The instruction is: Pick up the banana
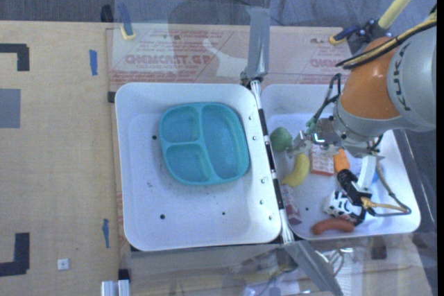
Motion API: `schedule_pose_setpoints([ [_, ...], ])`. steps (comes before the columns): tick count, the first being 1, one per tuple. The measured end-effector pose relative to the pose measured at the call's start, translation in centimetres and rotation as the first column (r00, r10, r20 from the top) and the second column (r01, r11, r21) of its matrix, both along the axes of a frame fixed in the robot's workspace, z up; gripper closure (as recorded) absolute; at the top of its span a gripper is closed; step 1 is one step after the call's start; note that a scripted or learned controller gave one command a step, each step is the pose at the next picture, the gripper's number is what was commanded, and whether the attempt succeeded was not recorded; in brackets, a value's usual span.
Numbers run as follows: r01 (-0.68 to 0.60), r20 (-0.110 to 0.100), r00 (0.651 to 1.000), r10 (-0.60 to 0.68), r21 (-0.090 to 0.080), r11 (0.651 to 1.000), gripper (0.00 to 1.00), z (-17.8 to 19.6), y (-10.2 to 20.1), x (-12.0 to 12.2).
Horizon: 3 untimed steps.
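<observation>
Hovering over the right bin [406, 170], the gripper [313, 138] is seen just above the banana [299, 170].
Its finger state cannot be told; the wrist apparently hides them.

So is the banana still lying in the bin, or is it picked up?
Lying in the bin. The banana rests on the right bin floor beside a green fruit.

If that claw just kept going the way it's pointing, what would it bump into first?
Probably the banana: the claw points down into the right bin, just above it. Depth is hard to judge; the green fruit lies close beside.
</observation>
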<state>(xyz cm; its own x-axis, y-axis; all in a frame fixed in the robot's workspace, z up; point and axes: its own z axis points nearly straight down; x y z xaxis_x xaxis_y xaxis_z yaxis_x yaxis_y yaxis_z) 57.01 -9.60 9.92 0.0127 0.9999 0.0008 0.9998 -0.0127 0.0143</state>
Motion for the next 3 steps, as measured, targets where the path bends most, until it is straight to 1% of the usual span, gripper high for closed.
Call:
schedule_pose_setpoints([
  [1,0.006,0.008,1.0,-0.006,-0.007,1.0,1.0,1.0,-0.5,0.2],
  [2,0.006,0.007,1.0,-0.006,-0.007,1.0,0.0,1.0,-0.5,0.2],
  [3,0.051,0.027,0.998,-0.051,-0.008,0.999,0.0,-0.1,-0.2,-2.4],
])
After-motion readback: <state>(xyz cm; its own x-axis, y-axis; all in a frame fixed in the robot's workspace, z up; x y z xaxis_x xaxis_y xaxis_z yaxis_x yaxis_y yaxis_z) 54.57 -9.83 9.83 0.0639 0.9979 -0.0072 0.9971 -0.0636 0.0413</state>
